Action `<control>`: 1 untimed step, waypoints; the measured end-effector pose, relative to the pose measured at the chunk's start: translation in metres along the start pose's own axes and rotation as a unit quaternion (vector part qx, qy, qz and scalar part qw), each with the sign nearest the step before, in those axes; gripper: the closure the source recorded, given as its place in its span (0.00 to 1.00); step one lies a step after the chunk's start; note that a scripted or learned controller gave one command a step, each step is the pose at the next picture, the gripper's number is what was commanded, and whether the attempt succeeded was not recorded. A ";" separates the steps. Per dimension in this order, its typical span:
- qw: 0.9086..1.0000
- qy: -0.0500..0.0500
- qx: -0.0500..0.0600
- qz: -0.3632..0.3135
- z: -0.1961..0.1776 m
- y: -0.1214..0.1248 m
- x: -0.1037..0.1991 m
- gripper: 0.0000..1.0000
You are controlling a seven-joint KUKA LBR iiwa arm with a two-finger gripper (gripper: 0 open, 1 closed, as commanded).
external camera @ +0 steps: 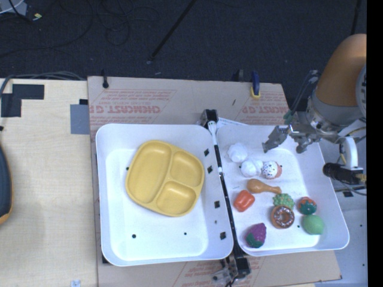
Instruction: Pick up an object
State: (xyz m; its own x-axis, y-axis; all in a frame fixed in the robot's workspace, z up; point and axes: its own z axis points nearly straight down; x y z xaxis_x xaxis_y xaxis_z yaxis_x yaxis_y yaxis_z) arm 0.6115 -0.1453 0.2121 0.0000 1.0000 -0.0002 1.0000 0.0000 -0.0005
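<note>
yellow divided plate (pixel 166 177) lying in the left bin (pixel 114 220); right bin (pixel 335 235) holding small toy foods: white pieces (pixel 238 153), red pepper (pixel 243 201), purple grapes (pixel 256 235), drumstick (pixel 264 188), spotted ball (pixel 271 170), donut (pixel 282 216), green fruit (pixel 312 225); gripper (pixel 287 141) hovering over the bin's far edge, fingers apart, clasping nothing; spotted ball sitting nearest, probably light, hard, slippery; gripping across its middle seems best.
</note>
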 end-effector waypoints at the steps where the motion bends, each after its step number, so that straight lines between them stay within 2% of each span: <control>1: 1.000 0.000 0.000 0.000 -0.010 0.000 -0.001 1.00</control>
State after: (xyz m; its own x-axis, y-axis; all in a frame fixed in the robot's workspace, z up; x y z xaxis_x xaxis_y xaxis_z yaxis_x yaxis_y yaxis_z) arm 0.6116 -0.1459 0.2220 0.0000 1.0000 0.0007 1.0000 0.0000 -0.0007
